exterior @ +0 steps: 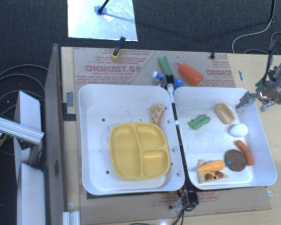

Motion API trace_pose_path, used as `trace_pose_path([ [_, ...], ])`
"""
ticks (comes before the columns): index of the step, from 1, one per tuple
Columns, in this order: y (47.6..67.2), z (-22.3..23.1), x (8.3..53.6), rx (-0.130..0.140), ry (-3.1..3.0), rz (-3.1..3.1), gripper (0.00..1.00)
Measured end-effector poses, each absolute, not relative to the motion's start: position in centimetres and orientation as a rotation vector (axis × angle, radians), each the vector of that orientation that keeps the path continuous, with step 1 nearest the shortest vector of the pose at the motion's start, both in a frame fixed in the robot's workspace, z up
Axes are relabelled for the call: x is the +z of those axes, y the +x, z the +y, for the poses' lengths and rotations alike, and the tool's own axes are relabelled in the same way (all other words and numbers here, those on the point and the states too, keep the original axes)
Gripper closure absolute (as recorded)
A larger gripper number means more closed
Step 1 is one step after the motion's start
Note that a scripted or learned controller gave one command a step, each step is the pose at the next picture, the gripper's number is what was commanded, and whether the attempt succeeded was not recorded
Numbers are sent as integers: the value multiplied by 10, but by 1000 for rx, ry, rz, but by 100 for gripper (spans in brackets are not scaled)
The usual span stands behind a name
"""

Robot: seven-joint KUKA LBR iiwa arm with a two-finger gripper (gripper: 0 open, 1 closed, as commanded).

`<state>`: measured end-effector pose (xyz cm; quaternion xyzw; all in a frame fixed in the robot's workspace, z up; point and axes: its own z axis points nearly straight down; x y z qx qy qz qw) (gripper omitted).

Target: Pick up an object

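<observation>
Pizza slice, tool partly blurred

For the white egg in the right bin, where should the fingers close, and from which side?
Probably from straight above, closing across the egg at its widest middle. It lies alone on the bin floor, apart from the bread roll and sausage, so both sides look free.

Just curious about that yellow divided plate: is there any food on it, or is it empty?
Empty. The yellow plate in the left bin shows three bare sections; the nearest food, a waffle cone, lies beside it, off its rim.
</observation>
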<state>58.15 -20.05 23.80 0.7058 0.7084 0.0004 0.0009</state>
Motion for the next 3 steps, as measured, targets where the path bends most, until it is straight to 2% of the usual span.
trace_pose_path([
  [1, 651, -194, 108, 6, 2206, 2225, 0],
  [2, 648, -173, 84, 1, 2214, 2228, 0],
  [3, 649, -174, 96, 4, 2210, 2226, 100],
])
